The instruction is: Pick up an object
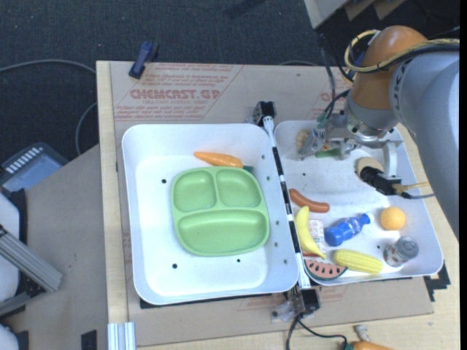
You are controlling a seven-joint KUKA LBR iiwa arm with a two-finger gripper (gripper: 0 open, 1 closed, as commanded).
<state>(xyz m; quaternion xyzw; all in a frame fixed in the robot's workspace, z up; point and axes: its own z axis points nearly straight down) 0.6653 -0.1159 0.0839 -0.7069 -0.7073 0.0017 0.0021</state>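
The bench carries two shallow white bins side by side. In the left bin [146,217] a green divided plate [219,211] lies flat in the middle, and an orange carrot [217,159] lies just beyond its far edge, near the back wall. The right bin [430,250] holds the loose things to choose from, and most of them are gathered in its near half: a sausage [309,201] near the dividing wall, a yellow banana [306,233] below it, a blue bottle [347,229] beside the banana, a corn cob [357,261], a watermelon slice [325,270] at the near edge, an orange ball [392,218] and a small grey object [402,250] toward the right side. The arm comes in from the right, and its gripper [326,143] hangs low over the far corner of the right bin, well apart from this group; I cannot tell from this view in what state the tool is, nor whether anything is under it. Probably the program tries a spot at the back of the bin, so I judge that the pick is not yet achieved. The things lie close together, some touching, for example the banana and a small pale packet [316,231], which can make a clean grasp there more difficult. The free-lying sausage or the ball seems an easier target, though the ball may roll.
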